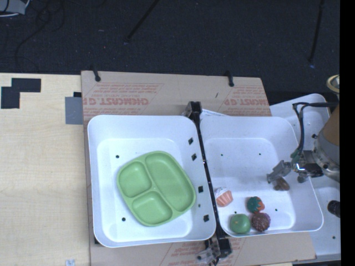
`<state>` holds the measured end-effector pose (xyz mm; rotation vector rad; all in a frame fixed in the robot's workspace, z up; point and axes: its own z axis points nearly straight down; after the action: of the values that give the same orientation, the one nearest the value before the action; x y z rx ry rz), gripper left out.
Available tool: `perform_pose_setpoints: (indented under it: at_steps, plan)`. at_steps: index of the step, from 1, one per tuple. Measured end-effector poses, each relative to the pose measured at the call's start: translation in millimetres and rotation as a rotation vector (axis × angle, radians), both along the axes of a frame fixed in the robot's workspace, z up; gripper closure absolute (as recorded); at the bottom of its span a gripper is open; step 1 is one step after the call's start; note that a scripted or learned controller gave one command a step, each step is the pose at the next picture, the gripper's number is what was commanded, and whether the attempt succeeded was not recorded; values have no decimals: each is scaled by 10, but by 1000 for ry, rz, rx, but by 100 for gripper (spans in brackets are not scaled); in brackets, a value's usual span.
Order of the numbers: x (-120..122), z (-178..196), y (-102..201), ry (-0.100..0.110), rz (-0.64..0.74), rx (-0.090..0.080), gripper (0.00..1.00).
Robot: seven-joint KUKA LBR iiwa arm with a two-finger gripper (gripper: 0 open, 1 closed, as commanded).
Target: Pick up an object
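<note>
Red print runs along the cardboard sheet (pixel 166 96) under the bins, at the twelve o'clock edge. It stands upside down in this view. The piece at eleven o'clock reads roughly "CHEMCAST GP"; a second piece at one o'clock repeats part of it, cut short. Fainter red print at the sheet's six o'clock edge is too small to read.
</note>
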<state>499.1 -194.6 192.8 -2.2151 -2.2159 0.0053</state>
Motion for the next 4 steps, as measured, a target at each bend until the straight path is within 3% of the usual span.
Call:
perform_pose_setpoints:
  at_steps: [2, 3, 4]
  plan:
    - [-25, -1004, -94, -1, -1, -1, 0]
    - [-18, -872, -107, -4, -5, -2, 100]
    - [27, -372, -16, -9, 1, -4, 100]
